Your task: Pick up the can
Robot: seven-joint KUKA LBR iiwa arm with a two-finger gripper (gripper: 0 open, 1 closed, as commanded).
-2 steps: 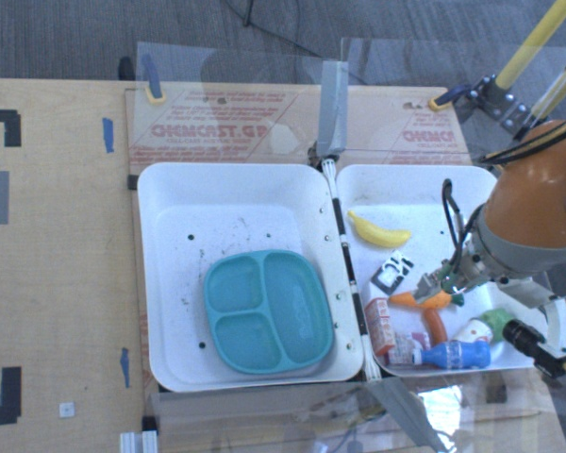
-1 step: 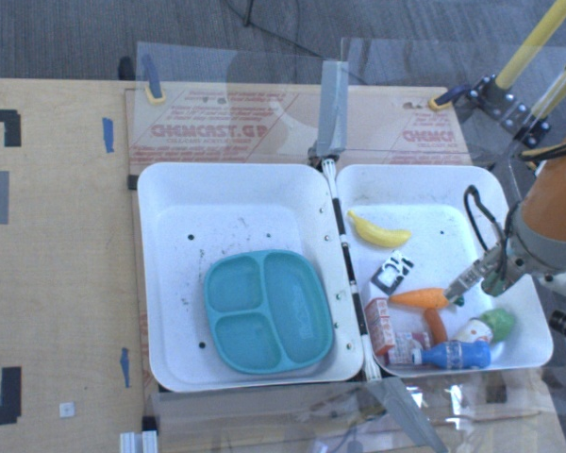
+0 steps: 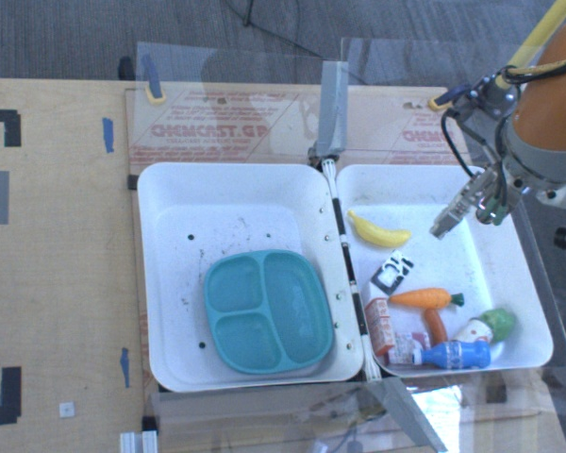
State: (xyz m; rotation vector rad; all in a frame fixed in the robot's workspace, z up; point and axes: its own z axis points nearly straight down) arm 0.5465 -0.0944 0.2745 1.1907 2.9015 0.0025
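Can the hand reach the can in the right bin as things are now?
Probably yes, but tightly. The hand hovers over the right bin, open from above. The can lies by the bin's left wall, with a carrot and bottle close beside it.

We are reading faint red mirrored lettering on the clear plastic sheet (image 3: 222, 121) lying behind the left bin (image 3: 160, 253); it is looking like "CHEMCAST GP", with smaller lines beneath that are staying too blurred for us to make out. We are seeing similar red print on the sheet behind the right bin (image 3: 524, 281), illegible. The red can (image 3: 380, 328) is showing a label whose words we cannot read.
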